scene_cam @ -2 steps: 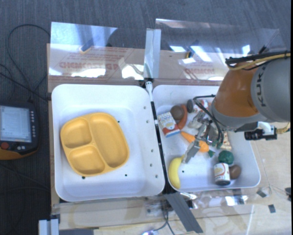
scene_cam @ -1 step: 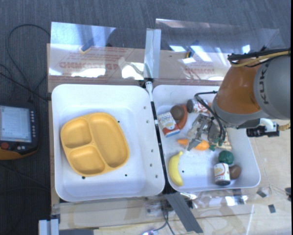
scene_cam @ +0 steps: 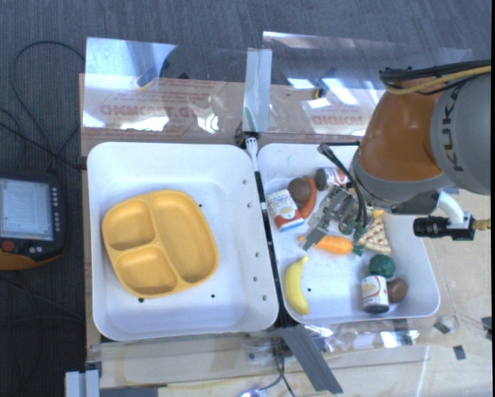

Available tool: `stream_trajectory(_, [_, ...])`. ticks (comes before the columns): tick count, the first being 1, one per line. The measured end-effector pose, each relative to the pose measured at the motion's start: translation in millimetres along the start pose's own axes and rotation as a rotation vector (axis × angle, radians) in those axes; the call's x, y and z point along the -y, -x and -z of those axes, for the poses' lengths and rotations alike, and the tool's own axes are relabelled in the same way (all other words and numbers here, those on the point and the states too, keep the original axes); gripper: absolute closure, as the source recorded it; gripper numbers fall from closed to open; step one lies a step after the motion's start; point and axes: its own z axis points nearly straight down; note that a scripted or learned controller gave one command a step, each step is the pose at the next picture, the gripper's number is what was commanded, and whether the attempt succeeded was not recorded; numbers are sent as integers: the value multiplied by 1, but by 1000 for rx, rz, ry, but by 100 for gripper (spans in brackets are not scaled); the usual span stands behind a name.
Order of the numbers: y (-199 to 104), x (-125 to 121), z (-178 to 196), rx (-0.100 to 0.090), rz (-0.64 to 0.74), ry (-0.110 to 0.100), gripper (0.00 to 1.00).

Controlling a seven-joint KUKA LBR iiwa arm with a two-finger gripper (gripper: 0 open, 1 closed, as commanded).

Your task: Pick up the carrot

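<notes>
Pincer [scene_cam: 320,231]: metal fingers angled down-left into the right bin [scene_cam: 421,304], tips just beside the carrot's left end. How far apart the fingers stand cannot be told; nothing is seen between them.

Carrot [scene_cam: 335,245]: small, orange, lying flat near the bin's middle, apparently not yet lifted. The pincer's low, slanted pose suggests an approach for a grasp.

Neighbours, crowding the carrot: milk carton [scene_cam: 284,208] and brown potato-like piece [scene_cam: 300,189] to the upper left; pizza slice [scene_cam: 376,236] touching or just beside on the right; green piece [scene_cam: 382,265] and small can [scene_cam: 374,294] below; banana [scene_cam: 295,284] lower left, apart.

Left bin [scene_cam: 230,304]: holds a yellow divided plate [scene_cam: 158,242].

Beyond the tabletop: teach pendant [scene_cam: 22,222] on the floor.
</notes>
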Motion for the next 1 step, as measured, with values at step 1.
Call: stream_trajectory(1, [-38,-8,-2,-6,-228,-4,100])
